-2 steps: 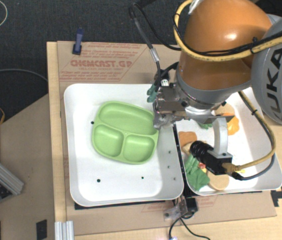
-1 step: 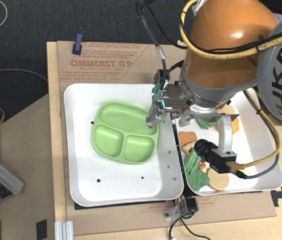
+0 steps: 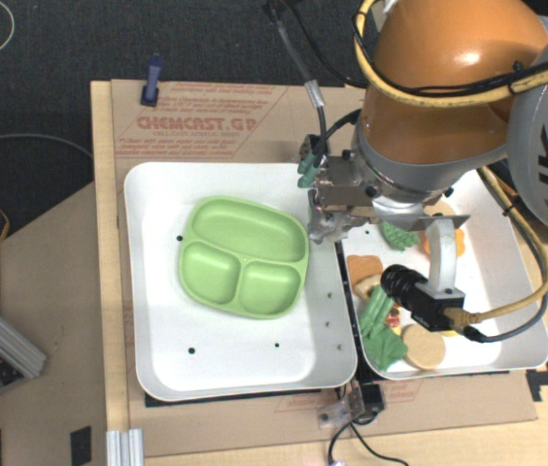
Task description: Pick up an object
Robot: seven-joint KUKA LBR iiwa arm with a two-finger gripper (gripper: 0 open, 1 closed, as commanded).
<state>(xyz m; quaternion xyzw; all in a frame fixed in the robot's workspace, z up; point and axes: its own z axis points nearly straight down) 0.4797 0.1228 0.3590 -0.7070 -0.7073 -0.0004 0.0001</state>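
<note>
cardboard-topped tabletop [image 3: 206, 115], two white bins. green plate [image 3: 243, 257] sits in the left bin [image 3: 157, 309]; food bits [image 3: 379, 320] crowd the right bin [image 3: 497, 275]. tool [image 3: 327, 212] hangs above their shared edge, spread or pressed together i can't tell.

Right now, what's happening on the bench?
The arm's end effector hangs low at the inner edge of the right bin. That bin holds small items: a green piece, an orange piece and a tan disc. The left bin holds a green divided plate. No grasp is visible.
</note>
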